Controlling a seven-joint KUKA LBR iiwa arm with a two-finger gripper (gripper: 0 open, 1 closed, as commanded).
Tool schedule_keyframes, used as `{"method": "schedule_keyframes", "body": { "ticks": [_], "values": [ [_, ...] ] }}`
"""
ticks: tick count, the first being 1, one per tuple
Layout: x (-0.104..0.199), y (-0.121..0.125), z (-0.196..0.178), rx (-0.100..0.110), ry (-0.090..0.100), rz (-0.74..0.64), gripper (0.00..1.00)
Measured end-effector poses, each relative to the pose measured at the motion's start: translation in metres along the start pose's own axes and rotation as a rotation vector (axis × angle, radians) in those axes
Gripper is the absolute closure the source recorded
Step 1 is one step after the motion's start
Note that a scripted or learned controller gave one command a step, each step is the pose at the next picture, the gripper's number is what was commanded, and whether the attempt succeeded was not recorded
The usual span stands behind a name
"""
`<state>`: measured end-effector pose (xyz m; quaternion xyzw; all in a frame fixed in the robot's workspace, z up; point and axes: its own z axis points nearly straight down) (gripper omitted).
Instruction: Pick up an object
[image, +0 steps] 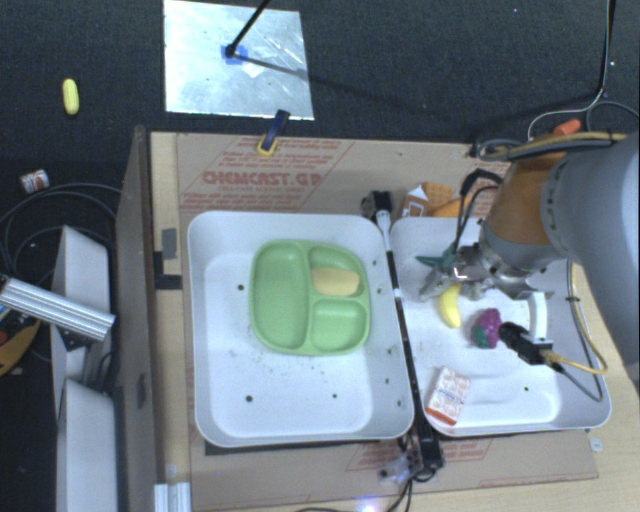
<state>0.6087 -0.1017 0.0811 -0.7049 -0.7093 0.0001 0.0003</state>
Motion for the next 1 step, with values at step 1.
{"method": "schedule_keyframes", "body": {
  "ticks": [1],
  "values": [
    [-0.0004, 0.0009, -0.0136, -0.004, -0.001, -0.001, 1.0]
  ]
}}
